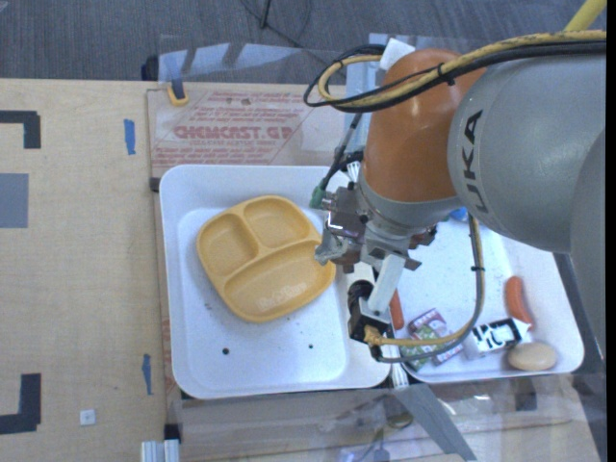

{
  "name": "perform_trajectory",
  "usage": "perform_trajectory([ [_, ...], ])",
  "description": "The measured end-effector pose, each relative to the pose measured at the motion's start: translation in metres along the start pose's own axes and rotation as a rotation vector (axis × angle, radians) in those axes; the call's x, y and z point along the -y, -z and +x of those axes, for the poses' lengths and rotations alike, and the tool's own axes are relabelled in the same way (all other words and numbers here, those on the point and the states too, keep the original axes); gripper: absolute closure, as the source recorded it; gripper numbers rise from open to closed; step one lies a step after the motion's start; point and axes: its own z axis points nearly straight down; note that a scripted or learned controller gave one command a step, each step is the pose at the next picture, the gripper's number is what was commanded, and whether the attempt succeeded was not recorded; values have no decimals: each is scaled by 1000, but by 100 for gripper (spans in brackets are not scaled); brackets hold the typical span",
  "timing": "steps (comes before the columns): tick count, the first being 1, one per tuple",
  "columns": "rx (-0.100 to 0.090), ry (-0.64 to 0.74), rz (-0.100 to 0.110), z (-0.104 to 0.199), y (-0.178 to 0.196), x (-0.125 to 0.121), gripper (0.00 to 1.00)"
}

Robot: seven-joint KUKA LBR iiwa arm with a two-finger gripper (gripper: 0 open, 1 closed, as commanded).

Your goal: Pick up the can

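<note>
Toward the near end of the right-hand shallow white bin [575, 327] lie several small things, and from this slant I cannot tell for sure which of them is the can. The closest in look is a small black-and-white printed object [498, 335], lying near the bin's near right corner. Just beside it, closer to that corner, rests a pale beige rounded lump [532, 356]. Just beyond it lies an orange-red sausage-shaped piece [518, 298]. To the left of these sits a crumpled green-and-purple packet [426, 339], and a slim red-orange stick [396, 309] shows next to the arm. A small blue item [458, 215] peeks out farther back in the bin, right by the orange band.

The grey arm [539, 133] reaches across the right bin. Its gripper [335, 246] sits over the divide between the two bins, at the right rim of a yellow three-compartment plastic plate [260, 258]. I cannot tell whether it touches the plate, or whether it is wide or narrow, as the wrist hides it from above.

The plate lies flat in the left shallow white bin [250, 369], toward its far half, with two dark specks [225, 350] on the bare floor nearer the camera. Beyond this bin a pinkish board with red lettering [226, 128] lies on the pale wooden bench [77, 258], which carries short strips of blue tape [129, 136].
</note>
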Motion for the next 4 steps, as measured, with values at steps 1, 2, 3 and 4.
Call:
perform_trajectory([
  [1,0,-101,1,-16,-4,7,100],
  [2,0,-103,2,-17,5,6,100],
  [3,0,-153,-2,-32,27,16,100],
  [4,0,-56,-2,-87,91,13,100],
])
